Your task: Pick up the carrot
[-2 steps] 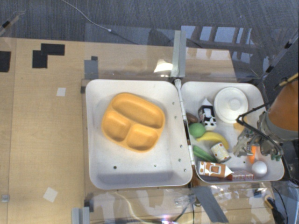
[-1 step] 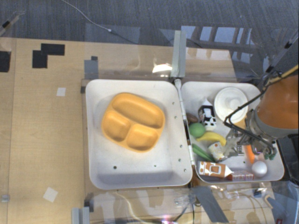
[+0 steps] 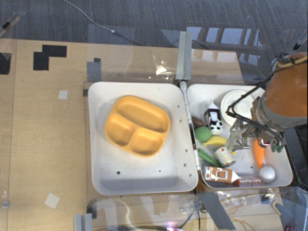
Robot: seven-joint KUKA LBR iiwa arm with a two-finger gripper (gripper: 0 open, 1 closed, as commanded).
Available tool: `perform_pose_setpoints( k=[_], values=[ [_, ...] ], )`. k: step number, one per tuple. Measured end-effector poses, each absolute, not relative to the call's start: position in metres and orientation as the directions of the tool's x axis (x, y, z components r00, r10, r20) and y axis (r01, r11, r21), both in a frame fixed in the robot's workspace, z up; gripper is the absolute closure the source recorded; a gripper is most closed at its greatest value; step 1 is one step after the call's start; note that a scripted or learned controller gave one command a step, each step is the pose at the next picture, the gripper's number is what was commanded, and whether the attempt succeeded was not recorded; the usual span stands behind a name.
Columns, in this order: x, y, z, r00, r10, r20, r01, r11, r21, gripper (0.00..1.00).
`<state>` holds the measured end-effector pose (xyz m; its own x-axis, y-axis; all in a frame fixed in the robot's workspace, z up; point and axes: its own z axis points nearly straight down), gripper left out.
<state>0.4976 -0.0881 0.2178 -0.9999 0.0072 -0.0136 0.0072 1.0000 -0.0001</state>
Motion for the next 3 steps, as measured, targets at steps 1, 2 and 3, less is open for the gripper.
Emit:
perform_pose_setpoints(
  k=[1,2,3],
  values=[
    [0.488,-0.117,0.182,-0.975,-0.222,-0.005,-0.222,0.975,-0.001,1.00],
    [0.517,-0.072,0.241,-0.928,-0.372,-0.011,-0.372,0.928,-0.004,1.00],
    [0.508,-0.078,0.345,-0.919,-0.394,-0.017,-0.394,0.919,-0.010,1.00]
  ],
)
